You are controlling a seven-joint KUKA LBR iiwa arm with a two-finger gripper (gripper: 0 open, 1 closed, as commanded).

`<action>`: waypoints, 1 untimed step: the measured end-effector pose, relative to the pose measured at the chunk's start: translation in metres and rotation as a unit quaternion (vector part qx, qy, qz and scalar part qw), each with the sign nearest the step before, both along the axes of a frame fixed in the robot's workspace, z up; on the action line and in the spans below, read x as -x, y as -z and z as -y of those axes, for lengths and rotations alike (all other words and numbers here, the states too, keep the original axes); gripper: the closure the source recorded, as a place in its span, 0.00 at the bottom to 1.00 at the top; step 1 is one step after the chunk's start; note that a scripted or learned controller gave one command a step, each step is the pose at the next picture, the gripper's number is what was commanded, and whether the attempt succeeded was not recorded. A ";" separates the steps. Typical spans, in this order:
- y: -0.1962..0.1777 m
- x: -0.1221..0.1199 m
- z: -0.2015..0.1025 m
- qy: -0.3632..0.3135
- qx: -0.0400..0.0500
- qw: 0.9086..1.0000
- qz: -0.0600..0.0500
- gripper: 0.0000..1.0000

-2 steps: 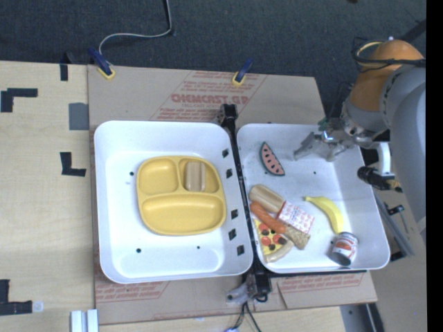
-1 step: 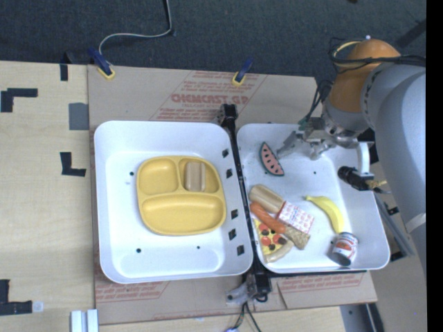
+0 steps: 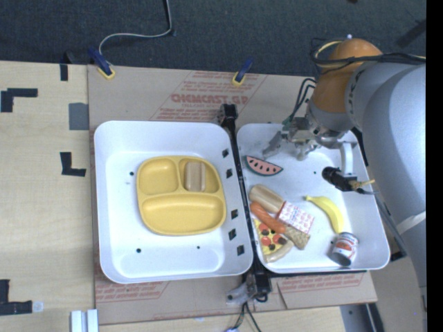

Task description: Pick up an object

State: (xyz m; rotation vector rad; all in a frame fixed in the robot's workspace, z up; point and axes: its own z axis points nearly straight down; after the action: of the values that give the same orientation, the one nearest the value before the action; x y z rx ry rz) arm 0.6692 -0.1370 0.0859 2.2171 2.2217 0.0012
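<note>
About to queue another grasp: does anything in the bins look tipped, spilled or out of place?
The small can lies on its side near the right bin's front corner. The hot dog, pizza slice and carton are heaped together. No spills.

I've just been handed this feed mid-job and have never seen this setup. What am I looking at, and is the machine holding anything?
You are looking down at a slant from a single fixed camera above a bench. The big grey shape with the orange band on the right is a robot arm; its gripper hangs over the far end of the right bin. I see nothing between its fingers. That bin holds toy food: a watermelon slice, a banana, a hot dog, a pizza slice, a small can and a red-and-white packet. The left bin holds a yellow divided plate with a brownish piece in one compartment.
</note>
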 end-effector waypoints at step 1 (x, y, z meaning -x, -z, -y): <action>0.001 0.000 -0.034 0.000 0.000 1.000 -0.001 0.00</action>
State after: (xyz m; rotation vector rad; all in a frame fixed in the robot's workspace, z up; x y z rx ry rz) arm 0.6688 -0.1029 0.0854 2.2180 2.2228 0.0000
